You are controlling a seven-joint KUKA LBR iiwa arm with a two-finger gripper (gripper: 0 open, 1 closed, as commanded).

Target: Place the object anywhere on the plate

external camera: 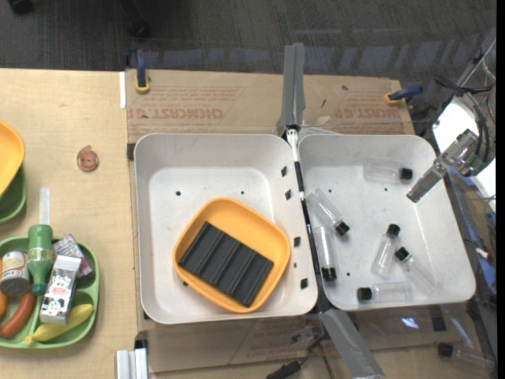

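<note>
so two white bins side by side on the bench. the left bin (pixel 150 212) has an orange plate (pixel 237 215) sitting in it, tilted a bit diagonally, with a dark ribbed slab (pixel 226 264) lying on top of it. the right bin (pixel 442 290) has a bunch of clear tubes with black caps scattered around: one (pixel 384 173) near the top, two (pixel 325 212) close to the divider on the left side, a couple (pixel 383 251) around the middle, and one (pixel 387 292) down by the bottom edge. none of them are on the plate. the gripper (pixel 418 193) is up at the right edge of the right bin, over its upper right part, near the top tube but apart from it. honestly can't tell how its fingers are set, too small and blurry, and nothing visible is caught in it.
</note>
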